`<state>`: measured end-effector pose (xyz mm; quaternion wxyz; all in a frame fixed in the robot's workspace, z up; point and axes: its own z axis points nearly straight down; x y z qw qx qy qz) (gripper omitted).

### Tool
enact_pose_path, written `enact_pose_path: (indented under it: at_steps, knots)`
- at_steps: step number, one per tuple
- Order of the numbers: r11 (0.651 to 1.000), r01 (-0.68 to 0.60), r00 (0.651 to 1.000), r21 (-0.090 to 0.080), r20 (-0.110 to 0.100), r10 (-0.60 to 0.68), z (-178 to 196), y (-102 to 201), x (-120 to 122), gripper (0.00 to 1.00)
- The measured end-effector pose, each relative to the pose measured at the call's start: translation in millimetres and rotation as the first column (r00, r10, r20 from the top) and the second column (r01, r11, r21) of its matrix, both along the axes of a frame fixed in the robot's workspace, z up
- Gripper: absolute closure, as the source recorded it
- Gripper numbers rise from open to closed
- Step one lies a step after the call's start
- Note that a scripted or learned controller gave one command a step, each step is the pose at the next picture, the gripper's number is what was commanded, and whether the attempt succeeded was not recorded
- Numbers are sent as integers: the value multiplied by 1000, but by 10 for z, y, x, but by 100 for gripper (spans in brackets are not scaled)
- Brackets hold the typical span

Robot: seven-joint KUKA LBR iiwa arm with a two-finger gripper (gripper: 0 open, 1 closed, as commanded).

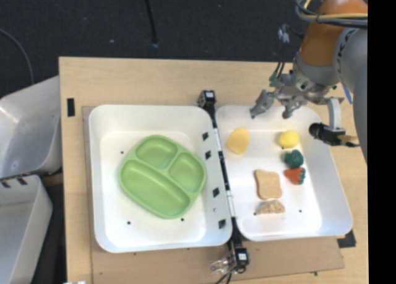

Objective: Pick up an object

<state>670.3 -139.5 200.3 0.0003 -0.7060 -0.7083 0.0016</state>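
The tool (272,108) hangs over the far edge of the right bin (328,215) with its two fingers spread apart and nothing between them. All the likely picks lie in that bin: a yellow-orange rounded piece (238,140) nearest the divider, a small yellow lemon-like piece (288,138) just beyond it, a dark green piece (294,158) touching a red strawberry-like piece (295,175), a tan toast slice (268,184), and a pale crumbly-looking piece (270,208) just beside the toast. These look like toy food, so probably light, stiff and somewhat slick. The yellow-orange piece seems the easiest choice: it sits apart from its neighbours, and its narrower width should suit a pinch across the middle. The toast lies flat and offers little to grip. The left bin (99,153) holds a green divided plate (162,176), wide and shallow, graspable only at its rim.
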Motion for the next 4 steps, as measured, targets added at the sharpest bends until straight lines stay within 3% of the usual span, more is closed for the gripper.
enact_pose_path:
  at_steps: [1,2,3,4]
  knots:
    - [1000,4,1000,-1,0,-4,-572,-101,29,0]
    - [1000,3,1000,-3,8,-3,-416,-109,46,100]
    - [1000,3,1000,0,9,-3,213,-167,94,100]
    - [1000,2,1000,0,3,-2,25,-177,98,100]
